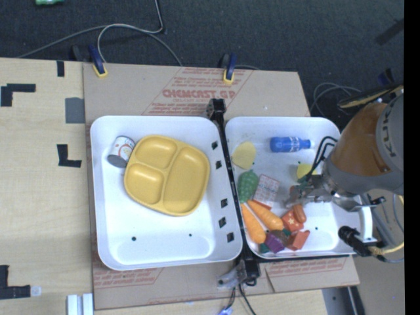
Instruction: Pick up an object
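Note:
The right bin (321, 125) holds a blue bottle (289, 144), a pale yellow piece (244, 154), a green textured piece (247, 185), a small printed packet (266, 189), an orange carrot (264, 214), a second orange piece (252, 226), a purple piece (274, 243) and red pieces (295, 218). A small yellow item (304, 170) lies by the arm. My gripper (300, 193) hangs low over the right half of this bin, just above the red pieces and right of the packet. Whether anything sits between its tips is unclear.
In the left bin (108, 195) lies a yellow divided plate (167, 174) with a small can (121, 151) at its upper left. A black divider (226, 176) runs between the bins. The arm's grey and orange body (371, 149) covers the right bin's right edge.

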Robot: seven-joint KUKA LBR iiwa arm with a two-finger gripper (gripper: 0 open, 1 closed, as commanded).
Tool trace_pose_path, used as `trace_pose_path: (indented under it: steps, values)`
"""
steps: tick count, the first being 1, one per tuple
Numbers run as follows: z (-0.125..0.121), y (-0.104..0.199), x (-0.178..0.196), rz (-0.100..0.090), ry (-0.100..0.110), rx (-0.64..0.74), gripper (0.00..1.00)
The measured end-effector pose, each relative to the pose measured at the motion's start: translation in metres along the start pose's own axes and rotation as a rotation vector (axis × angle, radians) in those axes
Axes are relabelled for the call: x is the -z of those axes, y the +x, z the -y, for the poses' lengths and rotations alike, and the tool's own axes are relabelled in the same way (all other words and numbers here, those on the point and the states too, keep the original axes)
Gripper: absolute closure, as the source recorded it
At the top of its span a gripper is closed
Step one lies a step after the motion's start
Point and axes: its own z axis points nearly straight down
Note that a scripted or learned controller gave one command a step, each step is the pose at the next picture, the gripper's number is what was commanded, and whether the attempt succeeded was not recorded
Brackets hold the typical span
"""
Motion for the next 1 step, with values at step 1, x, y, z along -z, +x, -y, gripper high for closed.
trace_pose_path:
  steps: [1]
  values:
    - [-0.0303,0.0681,0.0056,-0.001,0.009,0.001,1.00]
